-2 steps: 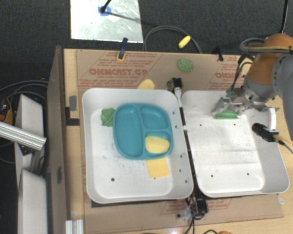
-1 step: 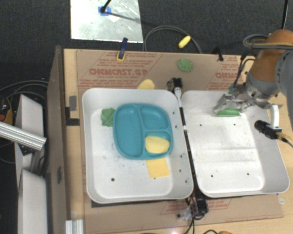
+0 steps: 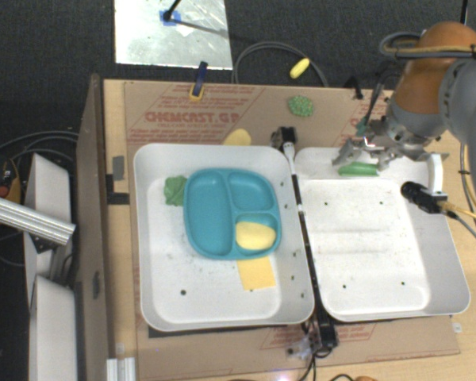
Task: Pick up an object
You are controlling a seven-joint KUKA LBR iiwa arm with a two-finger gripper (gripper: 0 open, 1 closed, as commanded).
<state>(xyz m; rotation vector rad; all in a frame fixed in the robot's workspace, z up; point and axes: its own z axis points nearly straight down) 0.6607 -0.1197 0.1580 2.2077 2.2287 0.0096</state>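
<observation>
Hand [image 3: 366, 155] is hanging over the far rim of the right bin [image 3: 373, 292], its metal fingers pointing down at a green object [image 3: 357, 168] that is lying just below them, against the bin's far wall. Whether the fingers are pinching that green piece or merely standing over it I cannot tell; the view is too small and cluttered there, so their spread is also unclear. The arm is coming in from the right and bending down steeply, probably because the piece is tucked so near the wall that a plain vertical approach would be cramped by the rim.

Away to the hand's left, in the left bin [image 3: 151, 236], a teal divided plate [image 3: 214, 213] is carrying a yellow lump [image 3: 255, 235] in one compartment. A flat yellow slice [image 3: 257, 274] is lying just beside the plate's near edge, and a green leafy bit [image 3: 174, 189] is touching its far-left side.

Beyond the hand, on the cardboard-covered worktop [image 3: 182, 117], a small green round thing [image 3: 301, 105] and a yellow piece [image 3: 238, 138] are resting outside both bins. The green object looks like the likeliest pick, being the closest.
</observation>
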